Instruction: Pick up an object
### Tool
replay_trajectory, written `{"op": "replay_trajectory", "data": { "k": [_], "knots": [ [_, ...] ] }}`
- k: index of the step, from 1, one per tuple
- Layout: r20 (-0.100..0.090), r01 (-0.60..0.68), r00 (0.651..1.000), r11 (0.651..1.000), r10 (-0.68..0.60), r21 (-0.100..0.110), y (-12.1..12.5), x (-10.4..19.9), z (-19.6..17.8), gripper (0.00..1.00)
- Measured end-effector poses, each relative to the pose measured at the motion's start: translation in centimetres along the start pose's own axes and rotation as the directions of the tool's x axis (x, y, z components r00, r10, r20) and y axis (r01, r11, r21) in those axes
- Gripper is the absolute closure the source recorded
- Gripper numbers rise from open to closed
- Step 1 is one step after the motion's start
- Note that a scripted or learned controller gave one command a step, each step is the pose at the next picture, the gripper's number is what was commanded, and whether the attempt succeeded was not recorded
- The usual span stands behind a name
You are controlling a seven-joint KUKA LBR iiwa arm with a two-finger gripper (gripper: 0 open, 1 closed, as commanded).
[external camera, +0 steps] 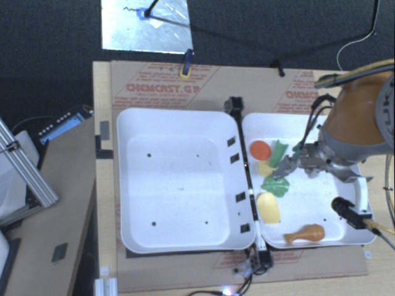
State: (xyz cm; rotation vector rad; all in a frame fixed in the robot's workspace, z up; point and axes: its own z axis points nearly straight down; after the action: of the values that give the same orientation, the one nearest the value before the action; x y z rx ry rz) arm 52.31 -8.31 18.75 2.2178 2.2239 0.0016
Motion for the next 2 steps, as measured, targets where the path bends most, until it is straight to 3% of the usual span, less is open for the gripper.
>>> {"op": "replay_trajectory", "data": {
  "k": [1,2],
  "knots": [
    [0.0,-0.009,1.0,1.0,0.009,0.007,-4.0,-4.8,10.8,0.0],
    [-0.001,0.007,1.0,1.0,-0.007,-0.007,3.4,-0.6,10.2,0.0]
  ]
}}
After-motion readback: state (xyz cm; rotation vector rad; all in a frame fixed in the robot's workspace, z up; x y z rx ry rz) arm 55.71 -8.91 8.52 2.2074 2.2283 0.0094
